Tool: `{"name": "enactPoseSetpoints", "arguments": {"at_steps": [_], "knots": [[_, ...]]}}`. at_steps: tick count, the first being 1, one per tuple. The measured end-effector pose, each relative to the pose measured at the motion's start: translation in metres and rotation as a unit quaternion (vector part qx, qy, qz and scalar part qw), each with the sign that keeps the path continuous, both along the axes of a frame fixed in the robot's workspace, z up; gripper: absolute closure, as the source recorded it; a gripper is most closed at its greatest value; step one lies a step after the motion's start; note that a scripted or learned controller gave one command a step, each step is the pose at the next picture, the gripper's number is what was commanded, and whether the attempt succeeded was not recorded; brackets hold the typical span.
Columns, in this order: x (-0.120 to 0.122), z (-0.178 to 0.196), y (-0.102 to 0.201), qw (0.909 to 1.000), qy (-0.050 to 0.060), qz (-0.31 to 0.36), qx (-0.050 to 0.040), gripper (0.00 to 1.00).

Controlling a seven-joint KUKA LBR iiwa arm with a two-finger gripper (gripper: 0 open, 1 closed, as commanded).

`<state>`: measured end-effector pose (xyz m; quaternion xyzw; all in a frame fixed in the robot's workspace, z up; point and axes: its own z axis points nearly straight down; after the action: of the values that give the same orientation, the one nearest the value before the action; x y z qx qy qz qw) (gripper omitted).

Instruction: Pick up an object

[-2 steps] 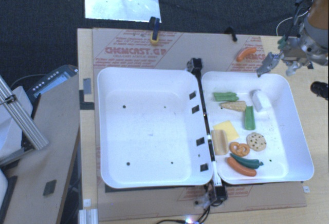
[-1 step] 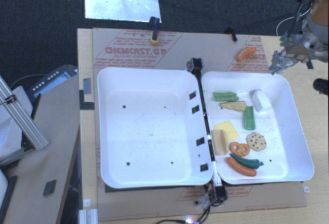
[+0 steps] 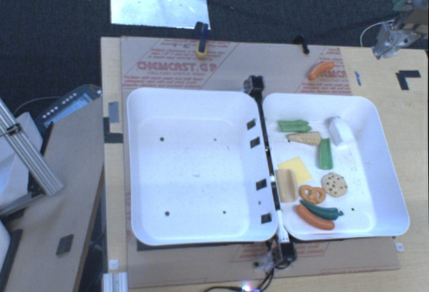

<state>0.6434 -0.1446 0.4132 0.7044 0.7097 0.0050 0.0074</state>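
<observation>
Likely light, rigid, slick: hot dog [image 3: 315, 216], right bin [image 3: 385, 150]; grasp mid-length. Gripper [image 3: 391, 38] state: cannot tell.

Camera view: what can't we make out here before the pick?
- Claw: at the top right corner, small and blurred; the arm above it is cut off by the frame edge. Open or shut cannot be told.
- White object in the right bin: white on white, so its shape is unclear.
- Hot dog: a green pepper lies across part of it.
- Cracker: partly hidden behind the bin wall.
</observation>
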Motion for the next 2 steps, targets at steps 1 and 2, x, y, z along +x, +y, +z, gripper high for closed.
{"name": "enactPoseSetpoints", "arguments": {"at_steps": [1,2], "knots": [[0.026,-0.070,0.042,1.0000,0.009,0.000,0.0022,1.00],[0.008,0.076,0.074,1.0000,0.000,0.001,0.0013,1.00]]}}
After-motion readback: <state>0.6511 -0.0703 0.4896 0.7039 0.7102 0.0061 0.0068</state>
